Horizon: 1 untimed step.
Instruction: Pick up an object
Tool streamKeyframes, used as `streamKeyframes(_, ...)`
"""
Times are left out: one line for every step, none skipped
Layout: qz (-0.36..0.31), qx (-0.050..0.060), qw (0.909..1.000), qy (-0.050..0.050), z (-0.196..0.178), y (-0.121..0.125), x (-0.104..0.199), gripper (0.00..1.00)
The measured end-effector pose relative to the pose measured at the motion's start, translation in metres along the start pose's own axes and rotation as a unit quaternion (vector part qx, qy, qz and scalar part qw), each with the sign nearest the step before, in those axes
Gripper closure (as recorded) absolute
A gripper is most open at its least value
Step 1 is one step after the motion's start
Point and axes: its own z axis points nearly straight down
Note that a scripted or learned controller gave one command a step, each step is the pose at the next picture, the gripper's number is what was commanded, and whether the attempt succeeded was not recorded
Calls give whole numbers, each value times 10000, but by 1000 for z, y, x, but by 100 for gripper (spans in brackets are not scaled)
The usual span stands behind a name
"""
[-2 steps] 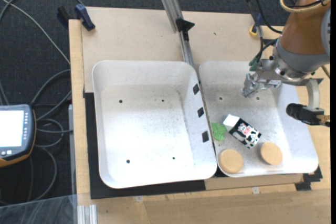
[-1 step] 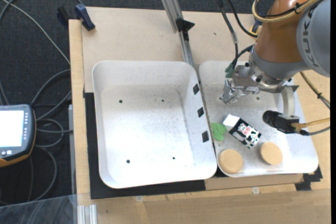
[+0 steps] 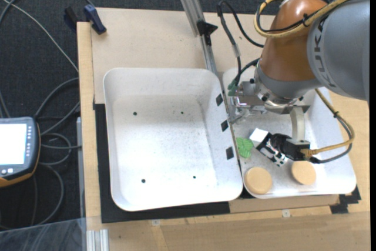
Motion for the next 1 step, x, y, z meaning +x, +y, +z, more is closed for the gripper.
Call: streamKeyframes(-5,-33,10000,-4,-19,-10,57,100)
